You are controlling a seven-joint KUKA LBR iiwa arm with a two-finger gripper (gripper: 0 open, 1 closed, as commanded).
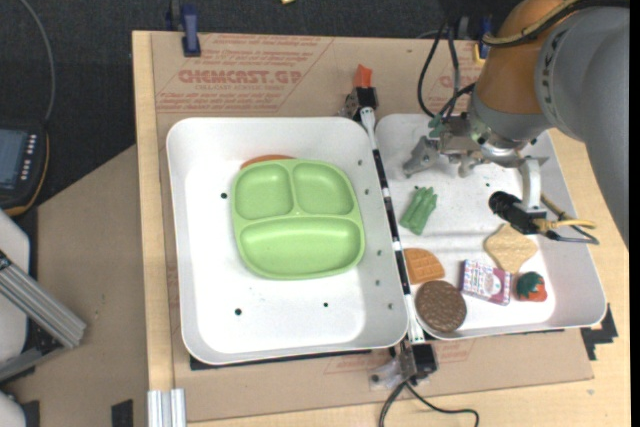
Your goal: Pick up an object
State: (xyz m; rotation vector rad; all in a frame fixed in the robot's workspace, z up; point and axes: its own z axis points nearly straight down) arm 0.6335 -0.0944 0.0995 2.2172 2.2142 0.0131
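The tool [447, 153] was seen low over the far end of the right bin [465, 215], carried by the arm reaching in from the view's right. Whether it was spread or closed could not be told at this slant, and nothing was seen clamped in it.

Nearest to it, just toward the camera and slightly to the view's left, the green pod [418, 210] was laid flat on the bin floor, apart from the tool. Its long axis ran nearly toward the tool, with a slight lean. It was judged the likeliest thing to be picked. A short move toward the camera would be called for, with the closing made across the pod's narrow width.

Farther out along the same line were found the waffle [424, 265] and, beyond it, the cookie [441, 305] at the near rim. The toast [510, 248], carton [485, 281] and strawberry [532, 286] were grouped well apart from the tool, toward the near right corner. Across the divider, the left bin [200, 295] was occupied by a green plate [297, 218].
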